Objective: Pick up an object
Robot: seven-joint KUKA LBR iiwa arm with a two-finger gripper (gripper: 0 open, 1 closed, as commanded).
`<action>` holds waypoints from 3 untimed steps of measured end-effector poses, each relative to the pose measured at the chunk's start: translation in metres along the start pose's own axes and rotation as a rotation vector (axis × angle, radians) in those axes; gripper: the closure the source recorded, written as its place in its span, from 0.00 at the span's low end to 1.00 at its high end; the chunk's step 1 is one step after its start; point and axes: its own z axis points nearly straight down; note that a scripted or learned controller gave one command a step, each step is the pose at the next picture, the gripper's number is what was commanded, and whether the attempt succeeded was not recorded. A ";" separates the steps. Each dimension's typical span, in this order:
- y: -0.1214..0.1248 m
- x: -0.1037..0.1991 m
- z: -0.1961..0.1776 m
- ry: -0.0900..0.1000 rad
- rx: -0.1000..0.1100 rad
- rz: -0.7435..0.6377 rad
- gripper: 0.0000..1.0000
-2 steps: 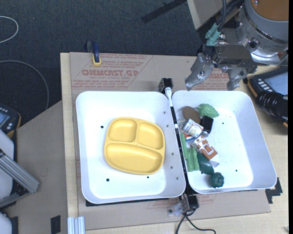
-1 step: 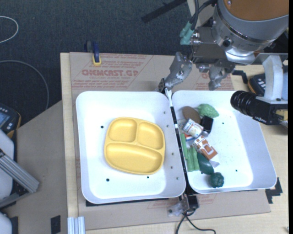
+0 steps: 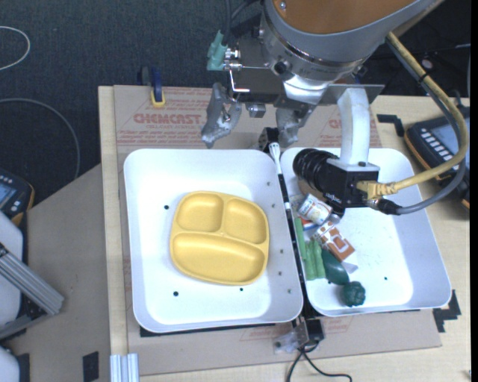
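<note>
While the grey arm with its orange band hangs over the far edge of the surface, its pincer sits above the back rim of the left bin, near the wall shared with the right bin. Two metal fingers show well apart, with nothing between them, so the pincer reads as wide and empty. A yellow divided plate lies flat in the middle of the left bin. In the right bin a cluster lies against the shared wall: a small white can-like item, an orange and white packet, a green stick-like item and a dark green lump. A black cylindrical unit with a yellow cable hangs over that bin's near corner.

By my reading, the step in hand is the approach; no grasp has begun. The next move calls for choosing a target, shifting over it and descending. The crowded cluster beside the wall looks awkward for the fingers, and the plate is broad and low, so a rim grasp would be needed there.
</note>
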 end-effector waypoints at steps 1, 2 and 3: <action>0.001 -0.004 -0.012 0.001 -0.004 0.008 1.00; 0.001 -0.003 -0.022 0.002 -0.007 0.006 1.00; 0.002 -0.003 -0.033 0.004 -0.010 0.005 1.00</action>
